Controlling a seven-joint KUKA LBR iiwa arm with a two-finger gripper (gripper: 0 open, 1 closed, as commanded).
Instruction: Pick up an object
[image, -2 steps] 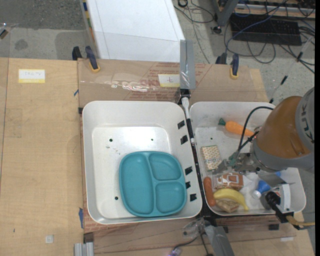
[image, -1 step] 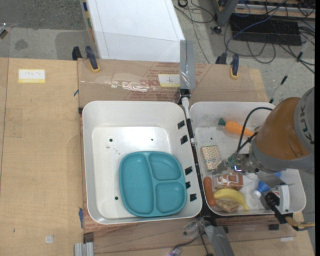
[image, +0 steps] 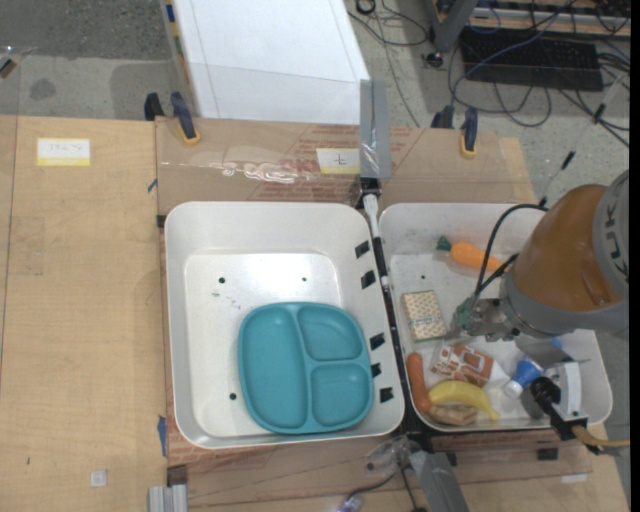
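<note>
**Arm low over the right bin, food toys scattered beneath it**

Starting at the left of my view, the left bin (image: 190, 300) holds a teal divided plate (image: 303, 367), lying flat toward the bin's near right corner, its three compartments facing up. A line of black clips runs down the shared wall between the two bins.

Moving into the right bin (image: 420, 225), I see a small cracker-like tile (image: 424, 314) lying flat near the left wall, its long axis running roughly away from me. Below it, a red sausage (image: 417, 382) lies against the left wall, long axis near to far, tilted slightly. Just beside it sits a red-and-white packet (image: 465, 362), and a banana (image: 463, 396) lies at the near edge, long axis left to right, curving downward at its right tip, touching a brown piece under it. Farther back, a carrot (image: 470, 256) lies with its long axis left to right, green top pointing left.

At the right, the arm's orange band (image: 570, 255) and grey wrist hang over the bin. The gripper (image: 470, 318) sits low just right of the cracker tile and above the packet; from here I cannot tell whether its fingers are spread or closed, nor whether anything is between them.
</note>
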